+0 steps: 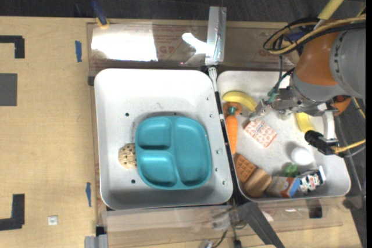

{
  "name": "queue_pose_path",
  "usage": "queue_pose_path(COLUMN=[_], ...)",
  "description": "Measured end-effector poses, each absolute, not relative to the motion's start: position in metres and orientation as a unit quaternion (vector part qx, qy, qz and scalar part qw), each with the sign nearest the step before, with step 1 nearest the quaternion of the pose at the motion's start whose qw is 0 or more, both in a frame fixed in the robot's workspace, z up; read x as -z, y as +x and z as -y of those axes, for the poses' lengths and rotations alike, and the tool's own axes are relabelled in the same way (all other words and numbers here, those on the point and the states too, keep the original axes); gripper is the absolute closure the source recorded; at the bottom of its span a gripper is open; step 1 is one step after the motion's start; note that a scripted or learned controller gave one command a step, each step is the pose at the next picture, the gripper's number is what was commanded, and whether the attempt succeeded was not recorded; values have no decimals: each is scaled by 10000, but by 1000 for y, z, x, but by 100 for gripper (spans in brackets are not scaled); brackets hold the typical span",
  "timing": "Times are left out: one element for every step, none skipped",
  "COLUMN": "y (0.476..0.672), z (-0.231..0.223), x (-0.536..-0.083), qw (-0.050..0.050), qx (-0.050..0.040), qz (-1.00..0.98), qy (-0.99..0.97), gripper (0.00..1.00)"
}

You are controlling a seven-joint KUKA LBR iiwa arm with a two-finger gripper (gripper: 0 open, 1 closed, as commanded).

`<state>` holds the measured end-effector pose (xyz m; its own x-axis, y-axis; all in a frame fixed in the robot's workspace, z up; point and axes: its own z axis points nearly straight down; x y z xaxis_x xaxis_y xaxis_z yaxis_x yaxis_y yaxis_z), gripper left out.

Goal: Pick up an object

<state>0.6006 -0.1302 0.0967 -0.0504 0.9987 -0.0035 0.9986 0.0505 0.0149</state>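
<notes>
Looking at the frame's right, I see my claw (283, 103) low in the right bin (343, 183), above a pink-patterned packet (260, 132); its grip I cannot tell.

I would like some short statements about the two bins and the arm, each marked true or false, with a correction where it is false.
1. A teal divided plate lies in the left bin. True.
2. A cookie sits inside one compartment of the plate. False: it lies on the bin floor, against the plate's left edge.
3. The carrot is in the right bin, along its left wall. True.
4. The pincer hangs over the left bin. False: it is over the right bin, near the banana.
5. A waffle lies in the right bin, below the carrot in the picture. True.
</notes>
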Motion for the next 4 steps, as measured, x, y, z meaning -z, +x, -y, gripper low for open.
queue_pose_path(y=[539,641,642,648], z=[123,108,108,35], x=[-91,-86,-94,-186], qw=[70,30,41,20], qx=[-66,-23,-12,-28], qz=[-7001,-7373,-7382,-7775], qy=[7140,6755,6746,6289], gripper=[0,0,100,100])
